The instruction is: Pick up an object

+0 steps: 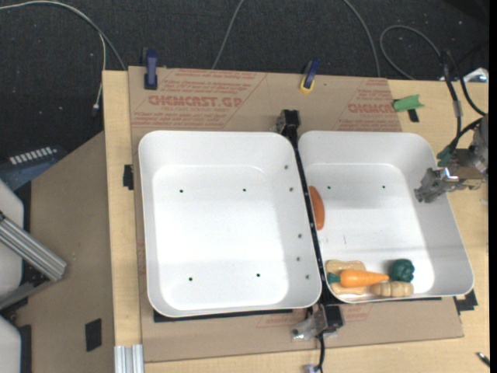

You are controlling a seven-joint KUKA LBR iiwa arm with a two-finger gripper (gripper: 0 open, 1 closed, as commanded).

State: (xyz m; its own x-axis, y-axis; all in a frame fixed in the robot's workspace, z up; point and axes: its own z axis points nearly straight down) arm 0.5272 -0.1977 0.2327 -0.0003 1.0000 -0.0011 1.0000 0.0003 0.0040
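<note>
At the right edge of the frame the arm is cut off, so only the tool (432, 186) and a bit of wrist show, and the tool is too small and blurred to tell how its fingers stand. In the lower part of the right bin (435, 243), the carrot (362, 278) overlaps the pale pieces (348, 269) beneath it, hiding their shapes. The printed lettering on the desk (194, 99) is too faint to read surely.

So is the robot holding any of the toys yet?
No. The grey two-finger gripper sits at the right white bin's right rim with nothing between its fingers; the orange toy carrot lies in the bin.
</note>
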